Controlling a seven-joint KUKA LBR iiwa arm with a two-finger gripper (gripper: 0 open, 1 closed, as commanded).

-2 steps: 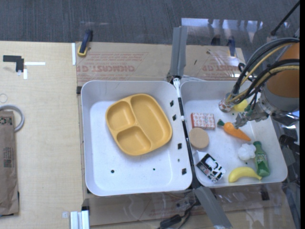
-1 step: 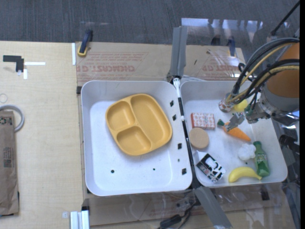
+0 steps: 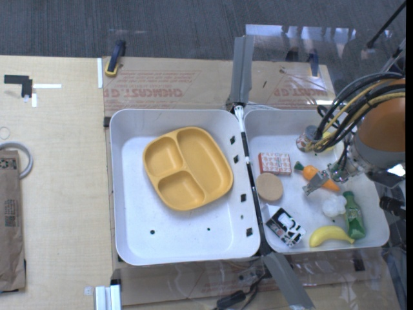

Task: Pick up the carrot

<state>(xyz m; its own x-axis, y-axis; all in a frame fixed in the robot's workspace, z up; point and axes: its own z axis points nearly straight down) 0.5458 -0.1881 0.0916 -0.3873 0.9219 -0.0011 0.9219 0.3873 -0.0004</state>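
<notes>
1. Camera view is looking down on the surface (image 3: 58, 173), where two white bins are sitting side by side.
2. In the left bin (image 3: 129, 237) a yellow divided plate (image 3: 187, 168) is lying near the middle.
3. In the right bin (image 3: 284, 124) the carrot (image 3: 312, 172) is lying toward the right edge, its green tip pointing left.
4. The end effector (image 3: 321, 181) is hanging right over the carrot and touching it; whether it is clenched or released I cannot tell from here.
5. Left of the carrot, a pink patterned box (image 3: 275, 163) and a tan round disc (image 3: 270, 187) are sitting near the bin's left edge.
6. Along the near edge, a black-and-white item (image 3: 284, 226), a banana (image 3: 331, 236) and a green bottle (image 3: 353, 215) are resting, with a white lump (image 3: 333, 206) just above the banana.
</notes>
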